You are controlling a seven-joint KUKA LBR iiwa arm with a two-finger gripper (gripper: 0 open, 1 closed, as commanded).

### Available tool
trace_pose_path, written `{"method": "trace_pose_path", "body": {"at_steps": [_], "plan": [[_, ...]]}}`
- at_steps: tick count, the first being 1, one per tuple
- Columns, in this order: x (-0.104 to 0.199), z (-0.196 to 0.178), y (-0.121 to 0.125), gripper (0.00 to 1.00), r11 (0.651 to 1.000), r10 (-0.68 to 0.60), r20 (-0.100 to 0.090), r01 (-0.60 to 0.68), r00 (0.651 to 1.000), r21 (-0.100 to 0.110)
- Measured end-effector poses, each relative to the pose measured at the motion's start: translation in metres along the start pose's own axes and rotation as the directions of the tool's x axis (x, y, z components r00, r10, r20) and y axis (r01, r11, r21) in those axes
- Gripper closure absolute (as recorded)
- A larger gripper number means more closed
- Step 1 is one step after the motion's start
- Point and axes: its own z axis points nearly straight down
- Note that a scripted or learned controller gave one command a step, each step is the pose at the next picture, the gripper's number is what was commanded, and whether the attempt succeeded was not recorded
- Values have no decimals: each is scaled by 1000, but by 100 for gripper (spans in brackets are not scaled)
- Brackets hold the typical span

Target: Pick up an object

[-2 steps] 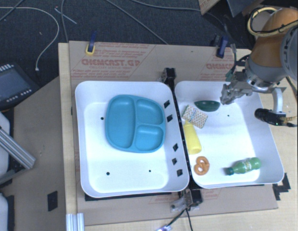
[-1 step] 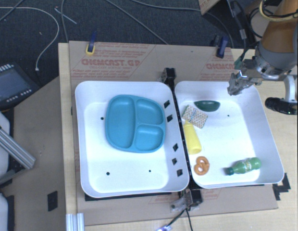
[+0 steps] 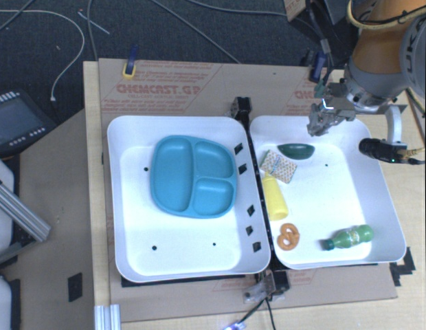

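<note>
Hovering at the far edge of the right bin [image 3: 378,184], hand [image 3: 325,124] empty, carrying nothing; fingers too small to judge apart or together. Nearest below, a dark green bowl-like piece [image 3: 296,150], likely first target. Beside the divider: patterned packet [image 3: 278,166], yellow cylinder [image 3: 275,196], pretzel [image 3: 288,236]; green bottle [image 3: 348,238] lying near front. Blue divided plate [image 3: 194,176] alone in the left bin [image 3: 130,205]

Arm [image 3: 385,40]: grey, orange-banded above the wrist, entered from the right, angled down-left. Pincer [image 3: 321,126]: pointed downward, nothing visible between its tips.
</note>
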Motion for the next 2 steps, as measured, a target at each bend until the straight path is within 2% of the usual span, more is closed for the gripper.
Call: {"method": "trace_pose_path", "body": {"at_steps": [1,2], "plan": [[55,10,-7,100,1000,0,-1,0,1000,4],[108,-3,-13,100,1000,-1,0,1,1000,0]]}}
